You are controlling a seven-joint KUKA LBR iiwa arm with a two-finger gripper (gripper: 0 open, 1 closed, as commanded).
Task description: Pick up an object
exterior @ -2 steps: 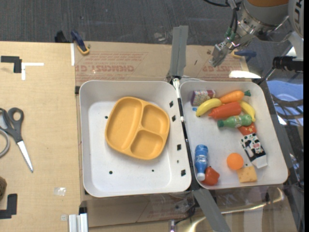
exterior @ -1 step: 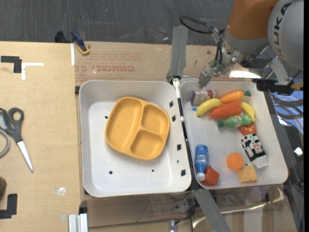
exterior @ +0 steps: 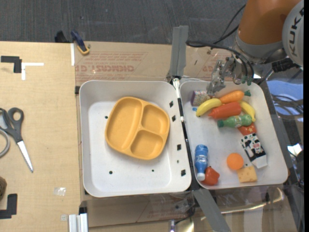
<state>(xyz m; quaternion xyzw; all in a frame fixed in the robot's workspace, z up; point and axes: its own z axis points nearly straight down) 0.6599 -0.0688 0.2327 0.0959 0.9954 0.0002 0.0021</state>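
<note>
My gripper (exterior: 216, 84) hangs over the back edge of the right bin (exterior: 275, 144), just above a small purple packet (exterior: 197, 97) and a yellow banana (exterior: 207, 106). Nothing shows held in it. Beside these lie an orange carrot (exterior: 232, 96), a red pepper (exterior: 225, 111), a green toy vegetable (exterior: 235, 122) and a second banana (exterior: 248, 111). Nearer the front are a cow-patterned carton (exterior: 254, 150), an orange ball (exterior: 235, 161), a cheese wedge (exterior: 248, 174), a blue bottle (exterior: 201, 157) and a red piece (exterior: 211, 177).
The left bin (exterior: 91, 144) holds a yellow divided plate (exterior: 138, 128). Scissors (exterior: 17, 135) lie on the wooden bench at far left. A blue and yellow clip (exterior: 80, 42) sits at the cardboard's back corner. The arm's orange band (exterior: 263, 13) looms over the right bin's back.
</note>
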